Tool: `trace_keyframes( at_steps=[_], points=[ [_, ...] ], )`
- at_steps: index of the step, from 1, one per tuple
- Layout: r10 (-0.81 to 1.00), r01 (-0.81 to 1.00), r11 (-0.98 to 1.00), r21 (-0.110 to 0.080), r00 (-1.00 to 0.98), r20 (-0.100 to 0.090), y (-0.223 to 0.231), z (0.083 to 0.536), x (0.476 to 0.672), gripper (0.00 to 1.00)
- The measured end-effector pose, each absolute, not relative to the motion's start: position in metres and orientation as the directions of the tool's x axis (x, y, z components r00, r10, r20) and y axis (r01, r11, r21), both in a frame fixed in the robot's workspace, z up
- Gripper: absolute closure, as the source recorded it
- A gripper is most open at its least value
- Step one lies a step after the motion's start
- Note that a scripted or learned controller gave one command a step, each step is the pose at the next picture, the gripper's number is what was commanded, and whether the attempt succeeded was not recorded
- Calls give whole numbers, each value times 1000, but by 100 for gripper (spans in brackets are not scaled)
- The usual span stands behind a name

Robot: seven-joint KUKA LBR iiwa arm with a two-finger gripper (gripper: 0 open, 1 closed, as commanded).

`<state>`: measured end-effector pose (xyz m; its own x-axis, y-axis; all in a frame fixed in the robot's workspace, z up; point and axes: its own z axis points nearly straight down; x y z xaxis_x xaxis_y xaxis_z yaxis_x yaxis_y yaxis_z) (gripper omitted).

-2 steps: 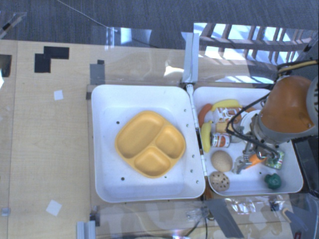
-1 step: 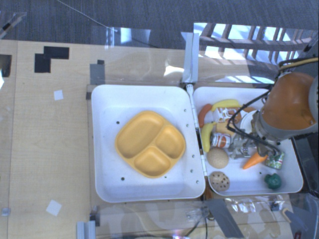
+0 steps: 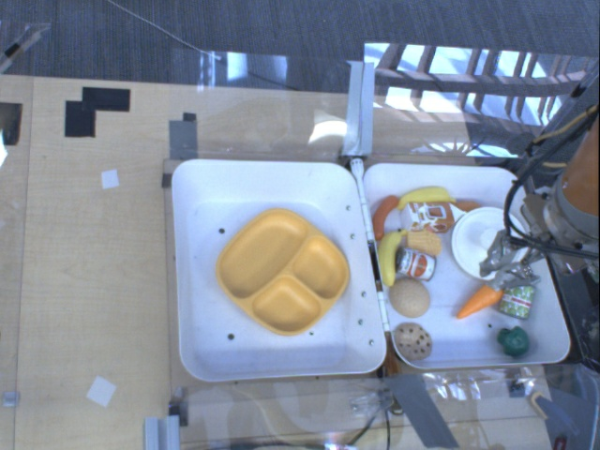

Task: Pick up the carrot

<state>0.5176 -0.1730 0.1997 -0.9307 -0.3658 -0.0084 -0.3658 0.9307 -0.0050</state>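
Gripper (image 3: 506,268) sits low in the right bin (image 3: 553,350), metal fingertips (image 3: 494,262) just above the carrot's fat end. Finger gap: can't tell, the tips blur into one shiny cluster. Nothing visibly between them, so no hold shown.

Carrot (image 3: 480,300) lies in the right bin's lower-middle area, tilted, pointed tip toward lower left, thick end up-right toward the gripper. Looks close to or touching the fingertips at that end; can't say which.

Arm (image 3: 574,200) comes in from the right edge, grey body w/ orange band, cables looping around the wrist, leaning over the bin's right side w/ the tool pointing down-left.

Tight around the carrot: green-labelled can (image 3: 517,301) just beside it on the right, under the gripper; white bowl (image 3: 478,237) just above; round tan bun (image 3: 410,297) to the left; cookie (image 3: 413,341) lower left; dark green piece (image 3: 513,341) lower right near the bin's bottom edge. Further left: red-labelled can (image 3: 415,263), banana (image 3: 389,254), another banana (image 3: 424,196) at top, a box (image 3: 429,218) and a reddish sausage (image 3: 382,216).

Open floor in that bin: a strip below the carrot, btw cookie and green piece.

Left bin (image 3: 202,345) holds a yellow divided plate (image 3: 283,270) at centre, w/ bare white floor all round it. Bins touch along the centre divider.
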Motion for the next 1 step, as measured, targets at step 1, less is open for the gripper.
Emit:
trace_keyframes(
  at_steps=[1],
  points=[
    [-367, -367, 930, -3, -930, -7, -172, 199, 517, 0]
  ],
)
